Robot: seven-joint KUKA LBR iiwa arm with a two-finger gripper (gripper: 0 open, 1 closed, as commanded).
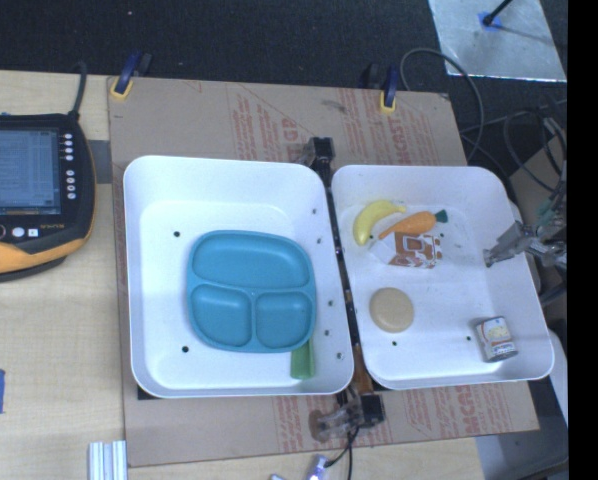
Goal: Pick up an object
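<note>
Nearest the camera, along the front wall of the left bin (144, 268), a green block (301, 361) lies just beside a blue divided plate (250, 290) that occupies the middle of that bin. Right bin (449, 373) contents: a yellow banana (372, 219) touching an orange carrot (411, 222), both resting against a printed packet (415, 252); a round tan disc (391, 309) near the centre; a small tin (496, 337) in the front right corner. Items are scattered loosely, apparently so each can be approached separately. The gripper (501, 251) enters at the right bin's far right edge, low over bare floor, apart from every item. It holds nothing; whether it is open or closed cannot be determined. No object has been selected yet; the tin and packet lie nearest.
</note>
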